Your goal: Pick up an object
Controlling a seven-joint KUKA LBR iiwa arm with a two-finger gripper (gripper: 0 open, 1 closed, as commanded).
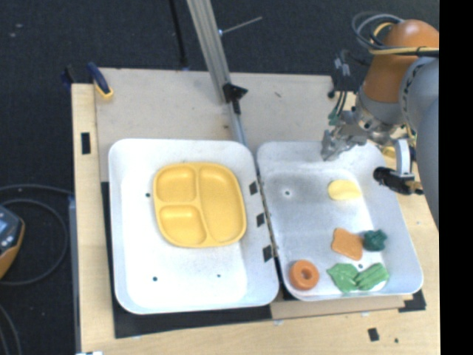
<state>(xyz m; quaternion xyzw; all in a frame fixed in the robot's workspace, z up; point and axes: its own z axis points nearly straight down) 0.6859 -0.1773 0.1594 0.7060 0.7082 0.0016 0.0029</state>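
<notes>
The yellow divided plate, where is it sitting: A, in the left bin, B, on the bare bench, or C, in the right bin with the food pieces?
A: the yellow divided plate lies in the left bin, alone, apart from the toys.

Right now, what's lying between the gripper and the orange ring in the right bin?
In the camera view, mostly bare bin floor lies between the gripper and the orange ring; the pale yellow piece sits just right of that line.
</notes>
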